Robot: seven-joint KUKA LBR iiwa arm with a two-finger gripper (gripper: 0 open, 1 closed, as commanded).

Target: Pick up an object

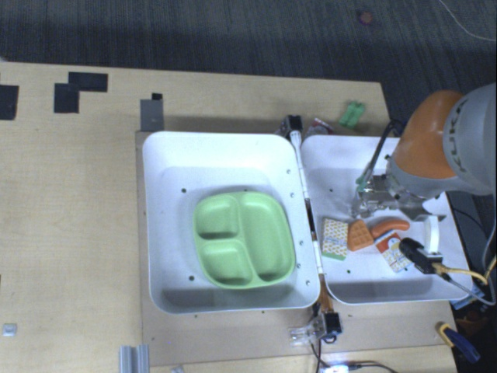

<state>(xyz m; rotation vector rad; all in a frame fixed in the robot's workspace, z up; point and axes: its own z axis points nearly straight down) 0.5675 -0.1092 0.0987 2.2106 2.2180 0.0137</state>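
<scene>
From my seat, the left bin [155, 208] held a green divided plate [244, 238], lying flat near its middle and well apart from the arm. Across the shared rims, the right bin [334, 162] carried the candidates: a patterned card [335, 238] near its left wall, an orange wedge [359, 235] touching it, then an orange-red strip [390, 226] and a small printed packet [394, 258]. The gripper [378, 202] hung just above that cluster, beside the wedge; I could not tell how the jaws stood. I judged this the approach step, nothing gripped yet. The next move called for settling over one piece, likely the wedge, without dragging its neighbours along.
</scene>
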